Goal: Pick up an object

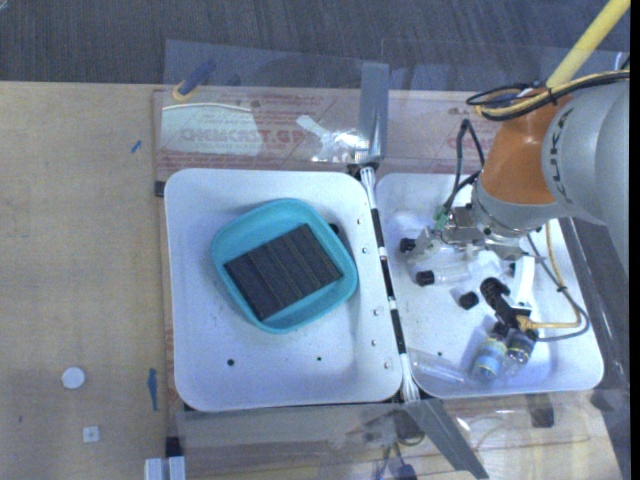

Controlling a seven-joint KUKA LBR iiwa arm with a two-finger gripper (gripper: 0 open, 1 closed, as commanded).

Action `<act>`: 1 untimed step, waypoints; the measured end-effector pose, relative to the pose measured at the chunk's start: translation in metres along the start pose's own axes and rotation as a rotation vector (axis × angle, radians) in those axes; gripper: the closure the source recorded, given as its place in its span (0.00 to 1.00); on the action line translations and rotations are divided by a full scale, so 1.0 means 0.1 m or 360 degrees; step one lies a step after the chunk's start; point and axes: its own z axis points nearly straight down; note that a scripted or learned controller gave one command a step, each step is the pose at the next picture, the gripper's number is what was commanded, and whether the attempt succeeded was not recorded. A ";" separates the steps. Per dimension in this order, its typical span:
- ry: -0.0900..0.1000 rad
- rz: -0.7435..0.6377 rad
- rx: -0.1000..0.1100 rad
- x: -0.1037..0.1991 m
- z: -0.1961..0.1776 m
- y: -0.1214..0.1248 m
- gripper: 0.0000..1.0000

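Your gripper (pixel 462 236) hangs over the right bin (pixel 570 368), its grasp unreadable; centre it on one item before closing.

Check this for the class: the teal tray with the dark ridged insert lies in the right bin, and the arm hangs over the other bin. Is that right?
One thing is wrong. The camera view shows the teal tray with its dark ridged insert lying in the left bin, not the right one. The arm hangs over the other bin, the right bin, as you said.
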 end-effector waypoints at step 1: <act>0.0005 -0.0061 0.0016 -0.55 -0.53 -0.61 0.00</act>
